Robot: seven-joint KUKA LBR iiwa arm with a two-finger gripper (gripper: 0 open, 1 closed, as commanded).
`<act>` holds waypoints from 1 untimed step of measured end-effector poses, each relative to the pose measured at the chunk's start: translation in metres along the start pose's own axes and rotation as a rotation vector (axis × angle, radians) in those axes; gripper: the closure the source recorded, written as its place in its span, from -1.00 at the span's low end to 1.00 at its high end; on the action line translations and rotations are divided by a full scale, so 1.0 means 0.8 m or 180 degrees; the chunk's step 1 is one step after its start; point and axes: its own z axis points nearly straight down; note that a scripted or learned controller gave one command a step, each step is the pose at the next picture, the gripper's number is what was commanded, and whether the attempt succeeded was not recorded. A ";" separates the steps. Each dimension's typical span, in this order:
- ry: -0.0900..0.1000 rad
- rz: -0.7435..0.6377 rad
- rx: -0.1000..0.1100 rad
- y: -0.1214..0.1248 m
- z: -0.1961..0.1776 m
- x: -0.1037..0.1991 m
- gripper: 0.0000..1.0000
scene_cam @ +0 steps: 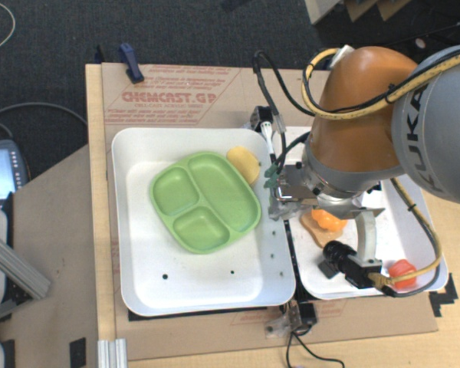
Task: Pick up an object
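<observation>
The end effector (316,205) hangs low over the right bin (395,225), hidden under the arm's (368,121) bulky orange-banded wrist; whether it is open or closed cannot be told. An orange object (326,221) lies just beneath it, partly covered. A small red object (401,267) sits near that bin's front corner. In the left bin (126,205), a green divided plate (205,202) lies flat, a yellow lump (244,162) touching its far edge. Both bins rest on a cardboard-covered surface (169,90).

Red "CHEMCAST GP" printed on brown board (169,94), smaller lines beneath unreadable, "KU" letters on grey arm (438,133)
</observation>
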 end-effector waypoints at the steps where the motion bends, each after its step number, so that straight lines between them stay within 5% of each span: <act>1: 0.0004 0.0004 -0.0066 -0.001 -0.144 0.027 1.00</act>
